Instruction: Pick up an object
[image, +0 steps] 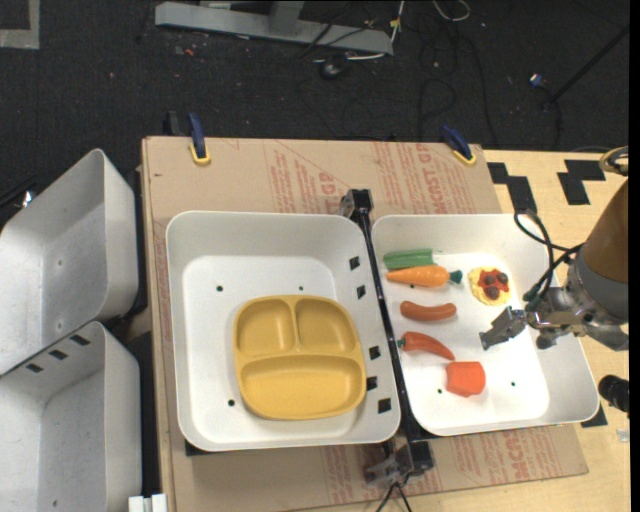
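The candidate objects lie in the right bin (575, 395), with the tool (510, 330) above its right half. Work through them from the front edge of the worktop (260, 180) toward the back.

1. The orange-red block (466, 378) lies nearest the front of the right bin. It looks like a small plastic toy, so expect it to be light, rigid and somewhat slippery. Take hold across its flat sides, near the middle.

2. The red chili (428, 346) lies just behind and left of the block. It is slim and tapered. Grip across its thickest part, since a hold near the tip is likely to slip off.

3. The sausage (429, 311) lies next, roughly level with the tool. Its rounded surface may roll, so close across its short axis at mid-length.

4. The carrot (418, 277) and the green vegetable (407, 259) lie close together farthest back. Their nearness leaves little finger room between them.

5. The small pizza piece (489, 284) is flat and low. It is probably the hardest to grasp from above.

Tool state: whether the tool is apart or together cannot be told from this view. Nothing is seen held in it.

The yellow divided plate (298, 356) rests in the left bin (190, 300), well apart from the tool.
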